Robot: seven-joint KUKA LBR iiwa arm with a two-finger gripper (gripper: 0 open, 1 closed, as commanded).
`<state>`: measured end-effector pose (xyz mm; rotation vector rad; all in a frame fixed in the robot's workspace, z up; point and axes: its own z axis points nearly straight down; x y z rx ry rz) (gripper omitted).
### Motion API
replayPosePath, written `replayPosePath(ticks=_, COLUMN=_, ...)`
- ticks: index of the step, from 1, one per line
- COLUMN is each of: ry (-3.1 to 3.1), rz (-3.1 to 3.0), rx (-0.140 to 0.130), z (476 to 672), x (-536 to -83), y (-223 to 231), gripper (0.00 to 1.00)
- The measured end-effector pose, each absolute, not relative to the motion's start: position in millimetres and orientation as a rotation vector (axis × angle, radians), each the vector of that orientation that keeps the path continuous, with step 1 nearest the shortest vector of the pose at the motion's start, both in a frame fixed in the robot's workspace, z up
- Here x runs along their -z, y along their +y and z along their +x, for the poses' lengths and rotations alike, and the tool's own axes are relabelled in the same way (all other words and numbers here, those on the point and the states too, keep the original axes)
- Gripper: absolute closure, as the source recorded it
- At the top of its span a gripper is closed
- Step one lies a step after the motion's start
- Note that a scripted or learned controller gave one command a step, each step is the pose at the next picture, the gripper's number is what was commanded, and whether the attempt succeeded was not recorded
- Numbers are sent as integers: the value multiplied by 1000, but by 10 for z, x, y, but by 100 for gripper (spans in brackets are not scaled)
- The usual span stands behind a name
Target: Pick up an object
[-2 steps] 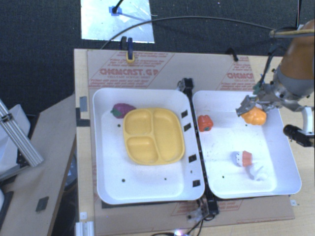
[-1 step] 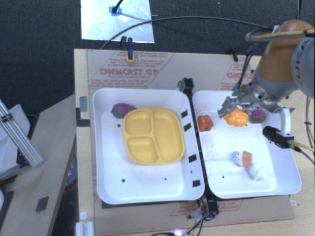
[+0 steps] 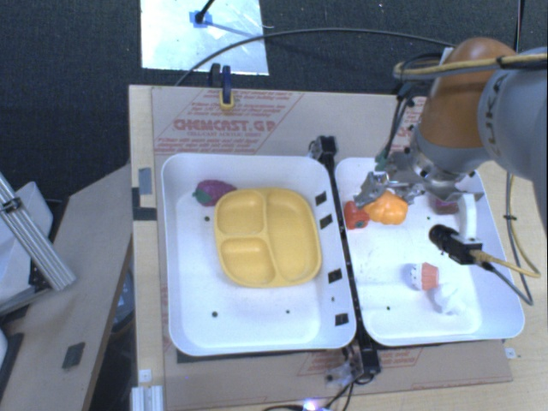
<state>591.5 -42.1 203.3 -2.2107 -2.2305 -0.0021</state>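
Orange rounded plastic toy (image 3: 390, 209), with a small red piece (image 3: 356, 216) touching its left side, sits in the right white bin (image 3: 492, 315) near that bin's left wall, toward the far edge. Metal two-finger gripper (image 3: 383, 188) is directly over the toy's far-left top, touching or nearly so; I can't tell its opening. So the coming move looks like near-straight down, no lateral shift needed.

Open floor along the left bin (image 3: 184, 255) front — yellow tray (image 3: 265, 235) mid-bin, purple toy (image 3: 213, 192) behind.
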Motion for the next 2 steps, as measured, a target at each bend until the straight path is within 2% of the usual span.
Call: replayPosePath(ticks=2, ry=-2233, rz=-2209, rx=6, z=5903, x=-2254, y=731, gripper=100)
